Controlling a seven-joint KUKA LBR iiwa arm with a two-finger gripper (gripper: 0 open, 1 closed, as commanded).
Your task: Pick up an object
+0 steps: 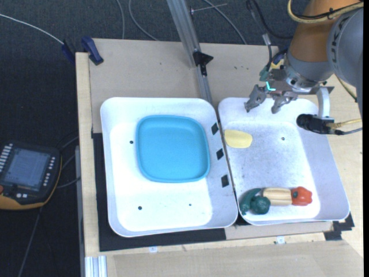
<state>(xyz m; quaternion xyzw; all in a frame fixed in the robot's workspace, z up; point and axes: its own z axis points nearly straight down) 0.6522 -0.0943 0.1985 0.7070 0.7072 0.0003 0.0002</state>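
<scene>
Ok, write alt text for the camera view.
A robot gripper hovers open above the right bin, which holds a yellow piece and toy vegetables. The left bin holds a blue plate.

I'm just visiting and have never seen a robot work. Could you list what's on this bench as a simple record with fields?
left bin: holds a blue tray
right bin: yellow piece near its top left; green item, tan stick and red item in a row along its near edge
gripper: over the right bin's far edge, fingers spread, nothing between them
arm: reaches in from the right
</scene>
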